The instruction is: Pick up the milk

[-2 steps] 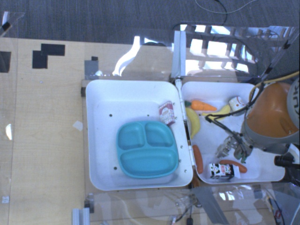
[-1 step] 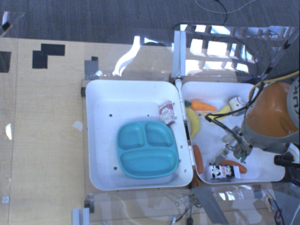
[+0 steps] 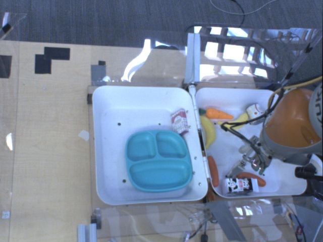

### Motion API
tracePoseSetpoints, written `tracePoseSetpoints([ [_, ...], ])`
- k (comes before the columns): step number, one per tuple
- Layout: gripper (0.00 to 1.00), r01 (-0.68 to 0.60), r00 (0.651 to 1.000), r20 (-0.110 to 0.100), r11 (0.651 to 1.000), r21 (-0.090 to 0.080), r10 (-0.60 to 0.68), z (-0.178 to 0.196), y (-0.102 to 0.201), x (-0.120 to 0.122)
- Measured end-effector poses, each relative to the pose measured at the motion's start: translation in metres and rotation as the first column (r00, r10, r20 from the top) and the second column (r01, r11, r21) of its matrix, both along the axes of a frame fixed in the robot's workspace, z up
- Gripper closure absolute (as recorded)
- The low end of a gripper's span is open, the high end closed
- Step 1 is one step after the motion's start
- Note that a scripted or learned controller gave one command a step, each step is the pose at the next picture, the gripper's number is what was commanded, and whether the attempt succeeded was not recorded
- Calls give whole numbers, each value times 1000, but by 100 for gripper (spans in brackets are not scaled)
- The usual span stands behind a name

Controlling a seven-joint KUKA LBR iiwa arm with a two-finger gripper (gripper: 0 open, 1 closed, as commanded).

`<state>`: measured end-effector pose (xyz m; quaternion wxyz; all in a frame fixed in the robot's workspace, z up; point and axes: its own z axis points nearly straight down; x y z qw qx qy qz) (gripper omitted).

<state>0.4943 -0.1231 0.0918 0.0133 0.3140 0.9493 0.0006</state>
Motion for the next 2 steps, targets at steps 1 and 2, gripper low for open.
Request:
tracePoseSetpoints([
  [1, 0, 213, 977, -14, 977, 11, -213, -2, -9, -3],
  [2, 0, 212, 977, -14, 977, 11, -212, -2, -9, -3],
])
